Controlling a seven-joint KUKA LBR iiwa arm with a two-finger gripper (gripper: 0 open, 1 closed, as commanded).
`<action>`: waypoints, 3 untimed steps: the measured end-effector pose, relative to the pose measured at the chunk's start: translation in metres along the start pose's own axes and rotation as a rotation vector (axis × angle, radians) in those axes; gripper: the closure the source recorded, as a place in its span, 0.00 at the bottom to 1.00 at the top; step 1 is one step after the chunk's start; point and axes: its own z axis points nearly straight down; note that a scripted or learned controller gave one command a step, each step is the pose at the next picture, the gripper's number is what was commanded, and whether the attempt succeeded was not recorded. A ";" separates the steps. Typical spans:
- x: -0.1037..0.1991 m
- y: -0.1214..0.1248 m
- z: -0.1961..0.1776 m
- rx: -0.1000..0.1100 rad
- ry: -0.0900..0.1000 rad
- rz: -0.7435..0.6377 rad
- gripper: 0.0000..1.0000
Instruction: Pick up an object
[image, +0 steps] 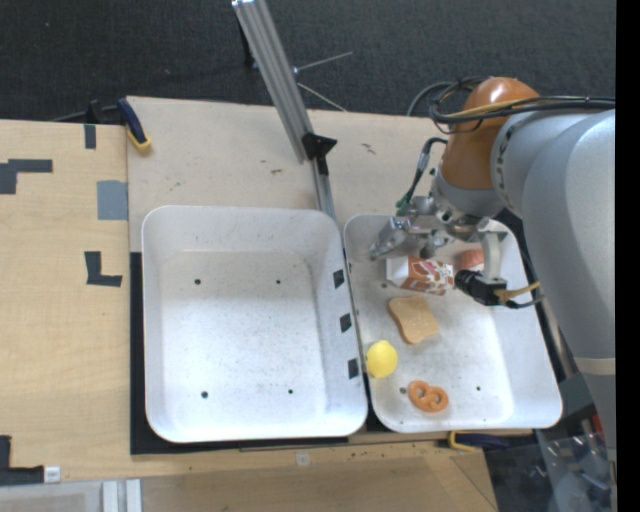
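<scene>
The gripper (420, 243) hangs low over the far end of the right bin (520, 385), and whether its fingers are apart or together cannot be told from this slant. Just beside it, on the near side, lies a red-and-white packet (432, 275), close enough that contact cannot be judged, with a bread slice (414, 319) a little nearer still. A yellow lemon (381, 358) sits by the bin's left wall and a pretzel (428, 397) near its front edge, both well apart from the gripper.
</scene>
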 end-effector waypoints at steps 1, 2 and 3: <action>0.001 -0.001 0.024 -0.004 0.000 -0.001 0.00; 0.002 0.000 0.012 -0.005 0.000 -0.002 1.00; 0.002 -0.008 -0.034 -0.011 0.001 0.001 1.00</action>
